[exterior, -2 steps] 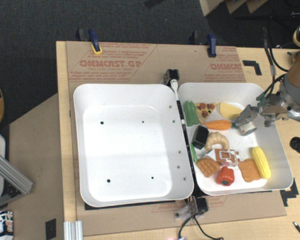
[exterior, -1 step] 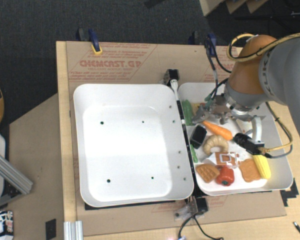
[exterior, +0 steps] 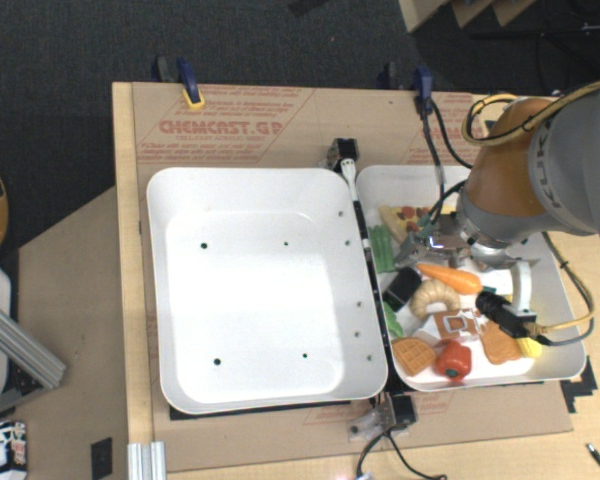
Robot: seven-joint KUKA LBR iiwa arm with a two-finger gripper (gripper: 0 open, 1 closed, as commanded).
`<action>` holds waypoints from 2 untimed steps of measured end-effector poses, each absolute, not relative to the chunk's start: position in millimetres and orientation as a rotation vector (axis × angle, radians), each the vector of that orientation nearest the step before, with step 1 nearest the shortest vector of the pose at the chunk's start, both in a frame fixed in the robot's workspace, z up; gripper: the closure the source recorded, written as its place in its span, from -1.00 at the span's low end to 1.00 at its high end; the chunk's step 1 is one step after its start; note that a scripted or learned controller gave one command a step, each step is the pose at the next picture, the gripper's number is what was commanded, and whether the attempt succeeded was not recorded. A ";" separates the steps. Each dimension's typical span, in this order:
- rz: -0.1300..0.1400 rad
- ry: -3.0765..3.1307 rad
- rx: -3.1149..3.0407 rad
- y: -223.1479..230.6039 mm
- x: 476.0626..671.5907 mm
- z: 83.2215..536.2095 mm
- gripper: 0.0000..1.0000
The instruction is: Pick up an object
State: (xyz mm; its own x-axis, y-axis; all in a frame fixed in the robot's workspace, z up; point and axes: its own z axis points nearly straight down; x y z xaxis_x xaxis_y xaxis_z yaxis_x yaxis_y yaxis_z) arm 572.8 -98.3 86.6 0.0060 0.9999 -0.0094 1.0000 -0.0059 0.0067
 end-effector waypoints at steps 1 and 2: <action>0.013 2.227 2.208 -4.6 553.0 191.3 -1.00; 0.003 2.221 2.219 -9.6 552.5 195.1 1.00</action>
